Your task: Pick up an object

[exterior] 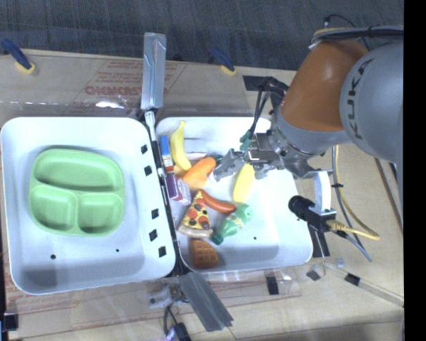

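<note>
My gripper (243,163) hangs over the middle of the right bin (291,244), fingers spread, open. The upper end of a yellow oblong toy (242,184) lies just beneath it, between the fingers; I cannot tell whether they touch it. Left of it lie an orange carrot (199,170) and a banana (177,146). Below are a red sausage (219,204), a pizza slice (197,216), a green toy (232,224) and a brown waffle (204,253).
A purple item (172,187) rests against the right bin's left wall. The left bin (14,261) holds a green divided plate (77,190). Blue clamps (18,55) grip the cardboard at the back.
</note>
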Robot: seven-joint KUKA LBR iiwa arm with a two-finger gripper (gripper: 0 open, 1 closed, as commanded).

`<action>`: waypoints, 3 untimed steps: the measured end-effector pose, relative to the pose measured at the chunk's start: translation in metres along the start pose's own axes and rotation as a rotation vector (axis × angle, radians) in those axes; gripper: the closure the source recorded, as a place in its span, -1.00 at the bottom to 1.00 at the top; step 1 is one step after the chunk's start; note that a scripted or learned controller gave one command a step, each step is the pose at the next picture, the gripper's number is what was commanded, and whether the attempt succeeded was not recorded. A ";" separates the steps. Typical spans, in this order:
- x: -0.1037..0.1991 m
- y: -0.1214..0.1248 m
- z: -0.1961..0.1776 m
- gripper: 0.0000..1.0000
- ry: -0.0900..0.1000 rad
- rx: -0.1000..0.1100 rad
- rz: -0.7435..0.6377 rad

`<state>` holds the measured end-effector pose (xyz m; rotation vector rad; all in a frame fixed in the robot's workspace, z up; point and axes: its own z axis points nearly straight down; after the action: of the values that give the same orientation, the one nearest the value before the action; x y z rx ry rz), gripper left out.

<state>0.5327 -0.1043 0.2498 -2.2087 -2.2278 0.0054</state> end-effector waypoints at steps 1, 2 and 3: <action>-0.051 0.042 0.046 -1.00 -0.002 0.000 -0.007; -0.104 0.033 0.098 -1.00 0.000 0.001 0.126; -0.099 0.039 0.157 -1.00 0.000 -0.003 0.192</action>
<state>0.5716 -0.2024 0.0921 -2.4140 -2.0079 0.0031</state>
